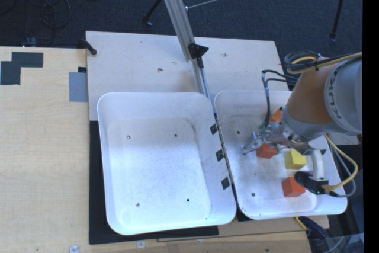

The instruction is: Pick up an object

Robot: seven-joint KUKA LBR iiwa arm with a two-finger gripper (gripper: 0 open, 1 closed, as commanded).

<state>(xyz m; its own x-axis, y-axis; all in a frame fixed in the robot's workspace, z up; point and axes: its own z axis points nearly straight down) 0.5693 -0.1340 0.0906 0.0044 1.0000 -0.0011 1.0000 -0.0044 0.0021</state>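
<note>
In the right bin my gripper hangs low over the floor, reaching in from the right under the grey and orange arm. An orange block lies right against the gripper's lower right side; whether it is gripped I cannot see. A yellow block sits just to the right of it, partly under the wrist. An orange-red block rests nearer the bin's front right corner.
The left bin stands beside the right one, with a row of black clips along the shared rim. A slanted aluminium rail rises behind the bins. Cables trail at the far right.
</note>
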